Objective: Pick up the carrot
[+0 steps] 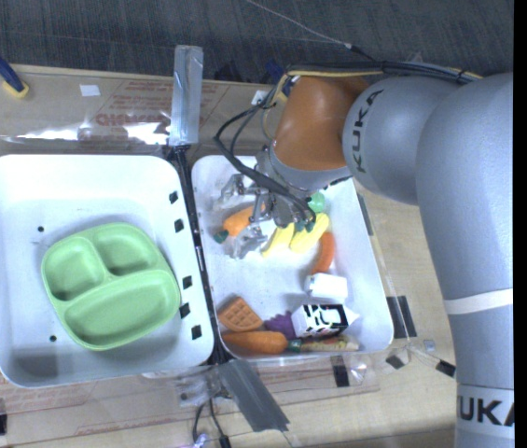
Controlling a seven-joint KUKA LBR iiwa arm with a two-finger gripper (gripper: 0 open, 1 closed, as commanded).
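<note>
Camera view looks down on two white bins side by side, with the arm (412,129) reaching in from the right over the right bin (371,278). The gripper (261,211) hangs low in that bin's far half, near its left wall; how it is set, and whether it has anything in hold, I cannot tell from this angle.

The carrot (324,251) I take to be the slim orange-red piece lying roughly in the middle of the right bin, nearer its right wall, pointing toward the near edge. It sits just beside a yellow piece (291,237), with a green bit (316,203) at its far end. It looks like a toy: probably light, stiff and smooth, so likely to slip or roll if pinched near a tapered tip. The thickest part of its length seems the safest place to close across, though the yellow neighbour leaves little room on that side.

Another small orange thing (238,220) lies just by the gripper, and it too could be mistaken for the target.

Along the right bin's near edge lie a waffle-like brown piece (238,314), a long orange-brown piece (256,342), something purple (282,325) and a black-and-white box (324,318); a small white block (326,286) sits above them.

The left bin (11,213) holds a green divided plate (109,283), toward its near side, with nothing on it.
</note>
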